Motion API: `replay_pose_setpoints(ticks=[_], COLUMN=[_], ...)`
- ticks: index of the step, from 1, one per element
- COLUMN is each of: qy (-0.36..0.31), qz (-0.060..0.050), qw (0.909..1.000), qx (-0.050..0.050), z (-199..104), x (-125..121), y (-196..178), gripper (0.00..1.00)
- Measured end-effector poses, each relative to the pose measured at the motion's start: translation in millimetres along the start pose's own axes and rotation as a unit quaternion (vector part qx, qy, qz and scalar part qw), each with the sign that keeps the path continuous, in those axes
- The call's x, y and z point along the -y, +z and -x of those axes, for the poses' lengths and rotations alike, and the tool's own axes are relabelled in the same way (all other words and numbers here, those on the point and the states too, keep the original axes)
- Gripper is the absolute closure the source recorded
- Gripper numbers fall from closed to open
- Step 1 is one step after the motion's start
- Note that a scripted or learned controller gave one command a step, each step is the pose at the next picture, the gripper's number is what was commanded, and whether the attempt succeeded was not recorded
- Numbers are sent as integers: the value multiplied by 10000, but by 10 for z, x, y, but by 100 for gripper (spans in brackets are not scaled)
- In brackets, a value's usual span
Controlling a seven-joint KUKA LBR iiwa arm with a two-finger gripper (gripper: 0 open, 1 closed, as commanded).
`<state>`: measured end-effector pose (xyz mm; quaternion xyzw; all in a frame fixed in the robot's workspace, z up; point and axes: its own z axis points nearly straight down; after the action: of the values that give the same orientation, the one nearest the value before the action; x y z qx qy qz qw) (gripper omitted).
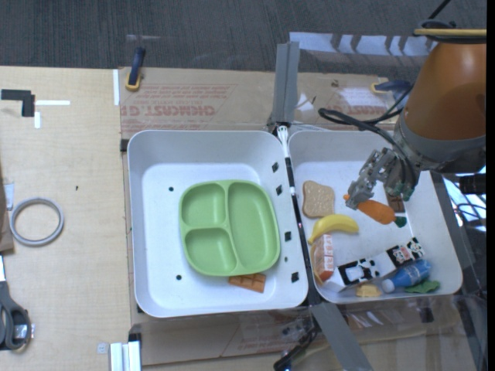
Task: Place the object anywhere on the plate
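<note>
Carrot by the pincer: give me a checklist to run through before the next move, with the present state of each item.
1. Pincer is over the right bin, just above and left of the carrot: ok.
2. Carrot is gripped by the pincer: cannot tell.
3. Carrot lies apart from the banana and the slice of bread: ok.
4. Green plate sits flat in the left bin: ok.
5. All three plate sections are free for a drop: ok.
6. Brown waffle touches the plate's near rim: not ok, though it leaves the sections open.
</note>
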<state>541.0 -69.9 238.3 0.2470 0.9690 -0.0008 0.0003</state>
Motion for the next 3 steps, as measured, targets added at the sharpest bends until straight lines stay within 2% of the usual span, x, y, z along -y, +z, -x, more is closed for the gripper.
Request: replay_pose_setpoints(ticks=[1, 2, 3], qy=[-577, -806, -22], qz=[4, 3, -2], qw=[9983, 9967, 10000], qx=[-6, -6, -6], z=[-338, -546, -890], x=[-598, -1117, -1592], y=[250, 471, 442], gripper=[100, 100, 100])
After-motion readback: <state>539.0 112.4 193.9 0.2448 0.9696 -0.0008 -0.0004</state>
